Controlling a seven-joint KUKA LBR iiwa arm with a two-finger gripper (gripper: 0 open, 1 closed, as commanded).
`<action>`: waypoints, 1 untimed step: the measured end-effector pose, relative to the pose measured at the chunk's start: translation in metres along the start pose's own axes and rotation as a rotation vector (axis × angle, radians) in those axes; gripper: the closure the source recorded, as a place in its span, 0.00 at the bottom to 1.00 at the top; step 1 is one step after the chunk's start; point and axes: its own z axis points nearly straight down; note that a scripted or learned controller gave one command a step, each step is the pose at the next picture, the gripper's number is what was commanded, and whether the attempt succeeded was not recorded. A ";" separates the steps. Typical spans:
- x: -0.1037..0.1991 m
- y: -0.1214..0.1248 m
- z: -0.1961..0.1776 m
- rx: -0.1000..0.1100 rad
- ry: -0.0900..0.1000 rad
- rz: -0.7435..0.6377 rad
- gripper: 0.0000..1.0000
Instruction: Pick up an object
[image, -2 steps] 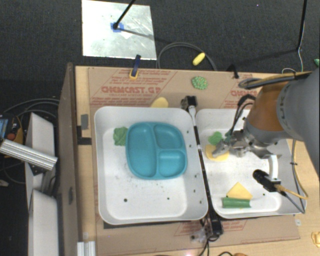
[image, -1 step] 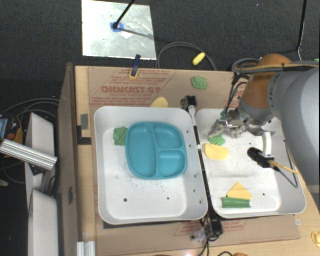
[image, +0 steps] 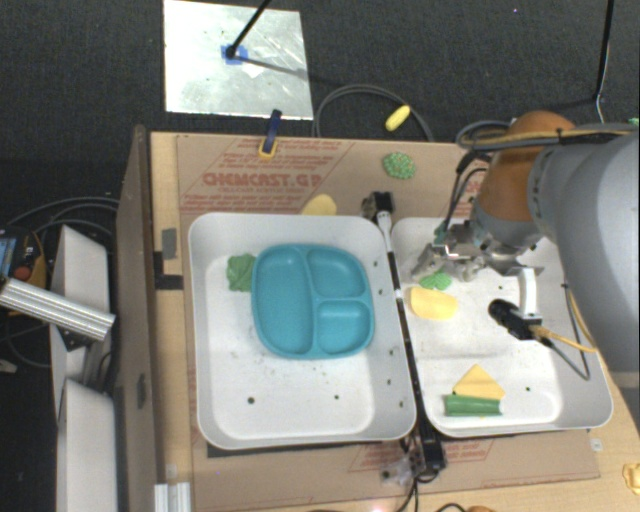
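Under everything on the bench lies a brown cardboard sheet, and on it sit the left bin and the right bin, touching along their inner walls. From the right the grey arm reaches in over the right bin, its orange band above the wrist. Beyond the cardboard a silvery sheet lies on the dark floor. Most of the left bin's middle is taken by a blue divided tray, with a leafy green piece touching its left edge. The gripper hangs low over the upper left part of the right bin; whether it is spread or pressed together cannot be told from this angle. Just below it lies a pale yellow lump, and a small green piece sits between the lump and the gripper, touching the lump's upper edge. Near the bin's front wall a yellow wedge rests against a green bar. Outside the bins, a yellow disc peeks from behind the left bin's far rim, a green round thing lies on the cardboard, and a small yellow thing lies past it.
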 end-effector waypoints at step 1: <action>-0.007 -0.014 0.000 0.000 -0.001 0.006 0.00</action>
